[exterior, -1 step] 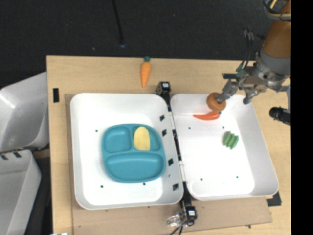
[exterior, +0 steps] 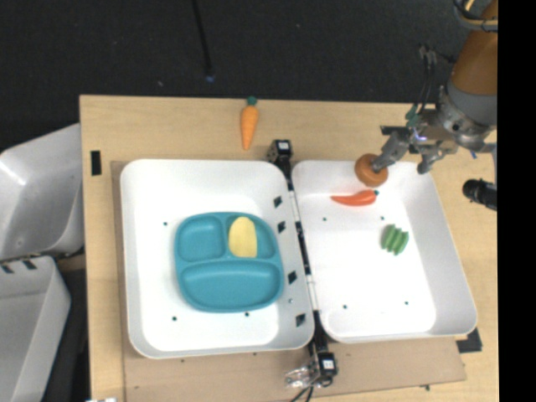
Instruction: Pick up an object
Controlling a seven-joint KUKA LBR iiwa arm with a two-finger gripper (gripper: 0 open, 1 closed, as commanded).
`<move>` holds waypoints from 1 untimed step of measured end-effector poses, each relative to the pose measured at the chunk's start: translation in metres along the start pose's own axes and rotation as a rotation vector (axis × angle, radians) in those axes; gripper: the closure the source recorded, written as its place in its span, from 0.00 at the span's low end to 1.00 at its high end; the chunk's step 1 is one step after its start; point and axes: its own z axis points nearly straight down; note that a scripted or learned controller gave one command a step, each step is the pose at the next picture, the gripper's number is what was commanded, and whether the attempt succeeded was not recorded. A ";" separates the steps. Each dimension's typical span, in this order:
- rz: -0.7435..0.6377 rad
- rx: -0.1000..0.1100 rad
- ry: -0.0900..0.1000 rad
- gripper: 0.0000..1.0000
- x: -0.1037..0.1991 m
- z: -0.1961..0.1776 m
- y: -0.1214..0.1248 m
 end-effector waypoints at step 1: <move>0.000 0.004 -0.001 0.00 -0.001 0.062 0.002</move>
